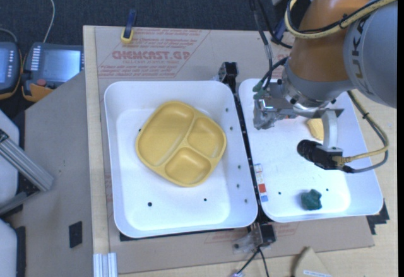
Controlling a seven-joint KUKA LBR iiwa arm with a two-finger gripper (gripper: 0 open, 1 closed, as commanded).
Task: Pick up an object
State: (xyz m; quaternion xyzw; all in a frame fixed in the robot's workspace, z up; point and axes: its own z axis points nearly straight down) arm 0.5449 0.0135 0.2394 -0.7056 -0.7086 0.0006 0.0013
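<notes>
Left bin [117,162]: it carried the yellow plate [181,142], a divided one with three compartments, lying flat a little above the bin's middle and nearer its far edge than its near one; it was broad and low, so by judgement a poor thing for two fingers to close on.

Right bin [278,203]: it carried the small things, and the arm worked over this one.

Green object [310,199]: a small dark-green lump near the bin's near right corner, well apart from the gripper; it looked the easier pick.

Yellow piece [315,127]: a pale scrap by the bin's right side, partly hidden behind the arm (its full shape could not be told).

Arm [328,42]: it reached in from the right, the orange band bulging over the far half of the right bin, the wrist pointing down and cables looping round it.

Gripper [264,119]: it hung low over the far left part of the right bin, close to the wall shared by the two bins; whether its jaws stood apart or together could not be told, and nothing was seen in its grasp.

Task so far: by judgement, nothing had yet been lifted.
</notes>
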